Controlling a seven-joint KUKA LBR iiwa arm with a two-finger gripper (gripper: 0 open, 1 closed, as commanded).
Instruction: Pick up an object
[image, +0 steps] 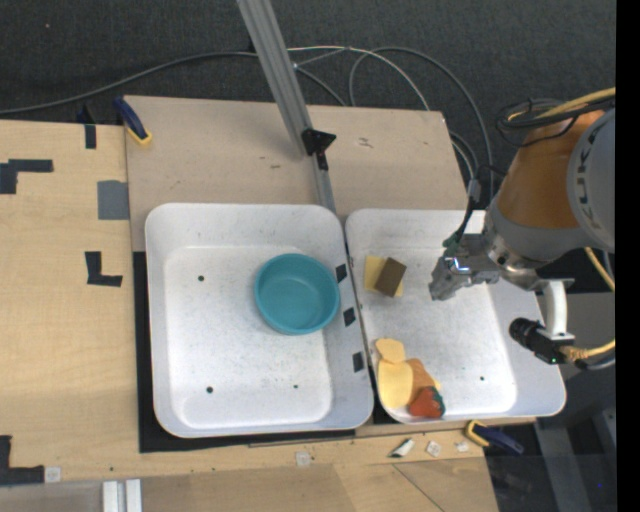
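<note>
Camera view: the arm's grey hand (447, 280) hangs over the right shallow white plastic bin (500, 395); whether it is clenched or released cannot be told. Beside it lies a small tan-and-brown block (385, 275). Yellow, orange and red soft pieces (408, 385) bunch indistinctly at the near edge. A round teal bowl (295, 293) sits in the left bin (200, 330) on the pale wooden surface (60, 300).
</note>
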